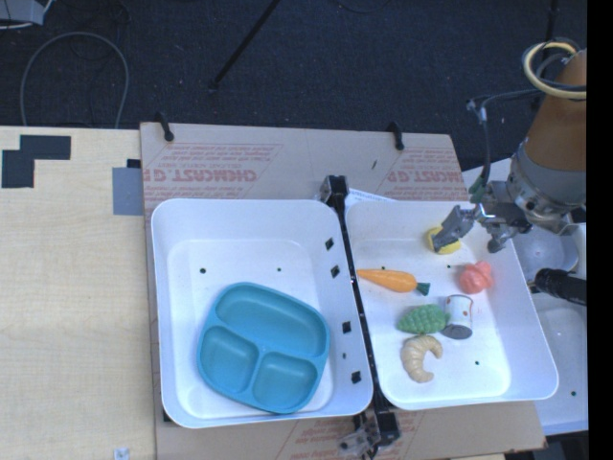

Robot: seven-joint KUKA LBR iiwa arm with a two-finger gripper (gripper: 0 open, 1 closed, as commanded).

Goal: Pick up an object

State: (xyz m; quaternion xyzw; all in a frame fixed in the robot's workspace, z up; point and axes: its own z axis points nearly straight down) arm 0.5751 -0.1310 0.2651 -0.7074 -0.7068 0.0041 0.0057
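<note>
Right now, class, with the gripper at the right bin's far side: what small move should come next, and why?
Probably a slow, short lift. The gripper sits low beside the yellow object, one finger touching it, but a firm grasp isn't clear. Lifting would show whether it comes along.

The carrot lay in the right bin, just beside the divider between the two bins on the desk. Left of the carrot, across the divider, the divided plate rested in the left bin. Behind and right of the carrot sat the banana piece; right of the carrot, the peach. In front of the carrot lay the leafy vegetable, the can just beside it, and the croissant nearest the front wall.
</note>
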